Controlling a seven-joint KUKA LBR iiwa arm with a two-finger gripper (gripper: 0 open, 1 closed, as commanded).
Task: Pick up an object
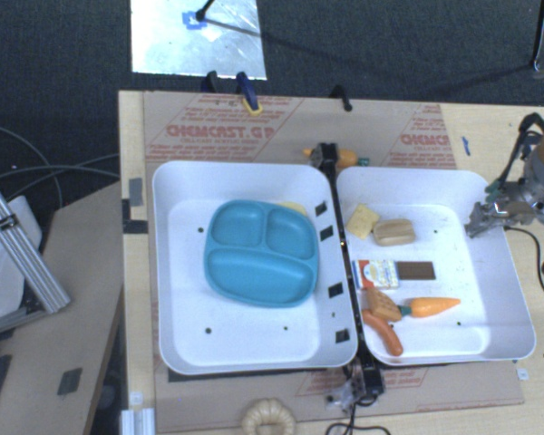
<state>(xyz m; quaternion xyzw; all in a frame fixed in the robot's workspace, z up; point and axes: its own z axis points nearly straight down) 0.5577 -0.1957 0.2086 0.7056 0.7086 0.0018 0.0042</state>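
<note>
Hovering over the right bin's [503, 270] far right rim: one gripper [482, 219], fingers slightly parted, gripping nothing. Counting six items inside: cheese wedge [361, 219], bread roll [393, 232], carton [378, 274], brown bar [415, 271], carrot [432, 306], sausage [384, 331]. One blue plate [261, 252] in the left bin [181, 270].

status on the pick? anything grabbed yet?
Done: nothing lifted. The carrot, sausage, chocolate bar, bread roll and cheese piece all lie in the right bin.
In hand: the pincer sits at that bin's right rim, with no item at it.
Left: reach in, close on one item, lift.
</note>
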